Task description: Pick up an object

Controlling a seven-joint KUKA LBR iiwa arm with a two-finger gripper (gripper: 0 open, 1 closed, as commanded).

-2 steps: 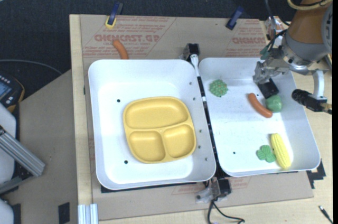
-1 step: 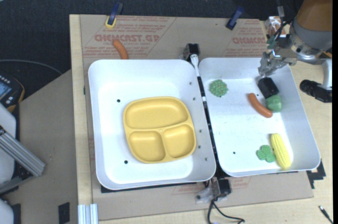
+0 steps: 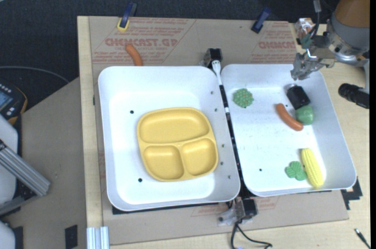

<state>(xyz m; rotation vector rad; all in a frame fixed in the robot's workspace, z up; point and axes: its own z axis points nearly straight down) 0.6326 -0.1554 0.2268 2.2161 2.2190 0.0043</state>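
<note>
Objects for picking lie in the right bin (image 3: 258, 180), and judging from the camera view none has been lifted yet: a sausage (image 3: 288, 117) rests near the middle of the bin's far half, touching or just beside a green round piece (image 3: 305, 115) and a small black block (image 3: 296, 95) toward the right wall; a green broccoli-like floret (image 3: 242, 97) sits near the left wall, and a yellow corn cob (image 3: 312, 167) lies by the near right corner with a green leafy piece (image 3: 295, 171) against it. The gripper (image 3: 304, 69) hangs over the far right corner of that bin, just above and beside the black block, with nothing visibly between its tips; whether the jaws are spread or pressed together I cannot tell, since the tips blur into the metal wrist. So the whole pick seems left to do: descend, close, lift. The left bin (image 3: 117, 124) holds a yellow divided tray (image 3: 176, 142). A second sausage (image 3: 134, 54) lies on the cardboard sheet (image 3: 176, 36) beyond that bin's far left corner. The arm's upper part is cut off at the top right, and the black block's true nature is hard to make out.
</note>
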